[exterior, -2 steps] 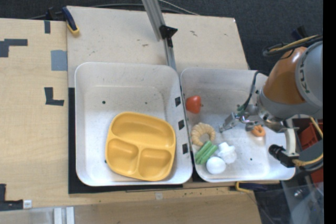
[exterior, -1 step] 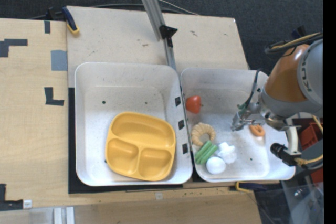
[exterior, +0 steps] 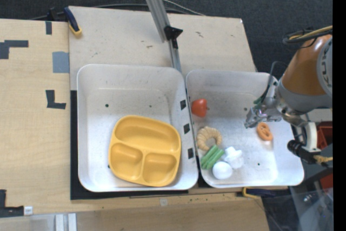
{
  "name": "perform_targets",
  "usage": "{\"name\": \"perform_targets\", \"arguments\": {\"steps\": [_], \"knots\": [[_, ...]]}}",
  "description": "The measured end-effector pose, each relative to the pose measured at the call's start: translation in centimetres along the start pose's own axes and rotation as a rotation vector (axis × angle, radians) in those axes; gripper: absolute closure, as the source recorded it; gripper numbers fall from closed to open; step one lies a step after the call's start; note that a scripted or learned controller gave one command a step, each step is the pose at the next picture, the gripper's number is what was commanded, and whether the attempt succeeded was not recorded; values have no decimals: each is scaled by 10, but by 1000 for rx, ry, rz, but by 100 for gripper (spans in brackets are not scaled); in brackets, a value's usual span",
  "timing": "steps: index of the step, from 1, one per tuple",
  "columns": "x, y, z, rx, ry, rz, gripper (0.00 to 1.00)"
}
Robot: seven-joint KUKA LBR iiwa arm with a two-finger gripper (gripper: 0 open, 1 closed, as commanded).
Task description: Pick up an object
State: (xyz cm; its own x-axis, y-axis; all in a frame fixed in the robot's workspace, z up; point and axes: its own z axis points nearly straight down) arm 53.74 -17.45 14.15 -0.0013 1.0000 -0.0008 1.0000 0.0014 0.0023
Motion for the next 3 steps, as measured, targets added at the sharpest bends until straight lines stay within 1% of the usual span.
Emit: {"name": "perform_targets", "arguments": {"steps": [1,2,3], "knots": [[-3,8,-46,-1,-1,-1,100],[-12,9,-93,-2,-1,1,100],[33,17,-97,2,2,-5,100]]}}
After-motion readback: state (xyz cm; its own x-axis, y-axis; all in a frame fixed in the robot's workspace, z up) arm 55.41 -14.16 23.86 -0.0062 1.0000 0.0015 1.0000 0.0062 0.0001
